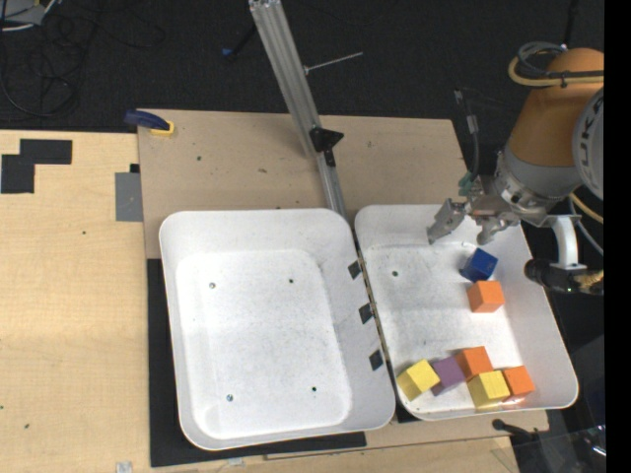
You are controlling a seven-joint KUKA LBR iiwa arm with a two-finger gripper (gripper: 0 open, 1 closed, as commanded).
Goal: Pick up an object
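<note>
The gripper [469,227] hangs over the far part of the right bin [552,363], and its jaws look spread apart, with nothing between them. One finger points to the left and the other points down, toward the blue cube [482,263], which lies just beside and below it on the bin floor. Touching the near side of this cube, or almost touching, I cannot tell which, is an orange cube [485,296].

More blocks are crowded in the near corner of the same bin: a yellow cube [419,376], a purple block [450,371], a second orange block [474,361], a yellow block [488,388] and one more orange block [519,380] at the rim. They press against each other, so I judge them a poor first choice. The left bin [197,235] carries no object to take.

The blue cube seems the best target, because it is nearest and has free space on its left and far sides. To do the step well, the arm should centre the open jaws over this cube and turn the wrist so the fingers go down on the two free faces, not on the face next to the orange cube. Then it should descend nearly to the floor, close, and lift straight up. The risk is that one finger lands on top of the cube and pushes it away.
</note>
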